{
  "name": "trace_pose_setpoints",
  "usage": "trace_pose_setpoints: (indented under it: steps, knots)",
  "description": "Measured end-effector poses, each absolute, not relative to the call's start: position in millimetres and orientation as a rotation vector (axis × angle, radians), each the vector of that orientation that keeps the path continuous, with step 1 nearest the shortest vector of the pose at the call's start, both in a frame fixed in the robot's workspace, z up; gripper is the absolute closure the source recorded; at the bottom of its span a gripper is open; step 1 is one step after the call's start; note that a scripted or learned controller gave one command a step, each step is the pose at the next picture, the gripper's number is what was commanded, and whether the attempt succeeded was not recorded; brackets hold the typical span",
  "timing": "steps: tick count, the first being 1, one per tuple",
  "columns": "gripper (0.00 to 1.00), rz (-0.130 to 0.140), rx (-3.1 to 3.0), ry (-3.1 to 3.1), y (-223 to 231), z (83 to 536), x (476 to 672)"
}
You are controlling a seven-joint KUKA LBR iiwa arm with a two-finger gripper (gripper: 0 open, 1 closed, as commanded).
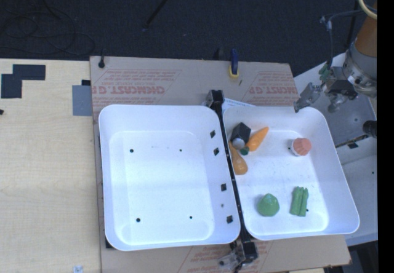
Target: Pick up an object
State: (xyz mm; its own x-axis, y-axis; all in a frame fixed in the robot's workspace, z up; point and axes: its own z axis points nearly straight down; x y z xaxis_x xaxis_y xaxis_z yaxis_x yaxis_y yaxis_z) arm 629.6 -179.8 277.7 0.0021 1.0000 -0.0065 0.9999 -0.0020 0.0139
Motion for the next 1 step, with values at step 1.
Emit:
trace_pose_setpoints:
  steps: [1]
  knots:
    - [0.00,0.008,2.215,2.208,-215.4,464.5,568.2]
